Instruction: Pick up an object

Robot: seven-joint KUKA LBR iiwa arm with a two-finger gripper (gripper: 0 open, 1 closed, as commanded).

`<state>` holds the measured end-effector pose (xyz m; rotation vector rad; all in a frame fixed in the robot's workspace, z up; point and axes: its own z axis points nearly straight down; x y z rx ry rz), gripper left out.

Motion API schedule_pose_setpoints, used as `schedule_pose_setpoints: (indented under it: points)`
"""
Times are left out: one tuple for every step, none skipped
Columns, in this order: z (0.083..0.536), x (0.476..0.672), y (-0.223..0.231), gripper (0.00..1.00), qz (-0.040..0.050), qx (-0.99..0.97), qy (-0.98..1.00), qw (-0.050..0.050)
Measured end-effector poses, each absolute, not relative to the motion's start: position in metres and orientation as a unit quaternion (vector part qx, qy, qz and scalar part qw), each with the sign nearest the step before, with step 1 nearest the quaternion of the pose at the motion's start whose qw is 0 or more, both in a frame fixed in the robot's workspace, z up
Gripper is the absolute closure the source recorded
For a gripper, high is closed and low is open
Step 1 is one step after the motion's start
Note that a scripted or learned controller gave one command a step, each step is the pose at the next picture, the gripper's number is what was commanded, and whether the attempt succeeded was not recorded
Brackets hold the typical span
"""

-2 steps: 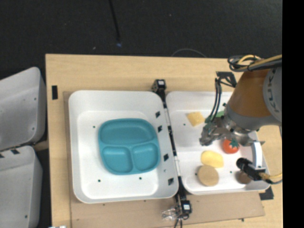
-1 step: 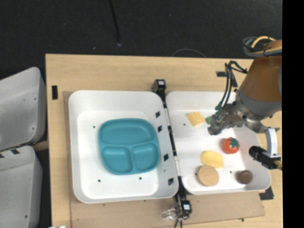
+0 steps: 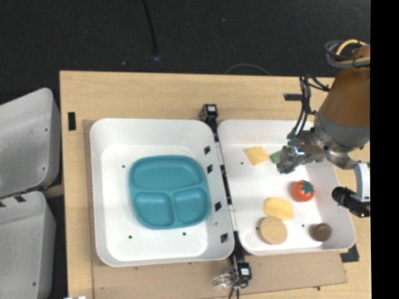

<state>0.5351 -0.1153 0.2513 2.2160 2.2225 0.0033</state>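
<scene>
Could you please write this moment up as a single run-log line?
gripper: over right bin, grasp unclear | nearest: yellow block, tomato | left bin: blue tray

You're looking at a wooden bench (image 3: 156,92) carrying two white bins side by side. The left bin (image 3: 112,229) is holding a teal divided tray (image 3: 168,190), sitting flat near its middle. Black clips (image 3: 219,173) are lining the seam between the bins. White chairs (image 3: 25,142) are sitting off the bench's left edge.

Pale wooden bench (image 3: 156,92) at frame centre, on dark floor (image 3: 187,23); a thin cable (image 3: 148,17) crosses it above; white panels (image 3: 25,142) at left edge.
</scene>
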Motion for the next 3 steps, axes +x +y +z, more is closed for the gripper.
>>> schedule_pose_setpoints:
  points:
    - [0.256,0.541,-0.054,1.0,0.0016,0.704,0.71,0.0]
    - [0.26,0.544,-0.008,1.0,0.0009,0.704,0.71,0.0]
    - [0.262,0.543,0.05,1.0,0.001,0.704,0.71,0.0]
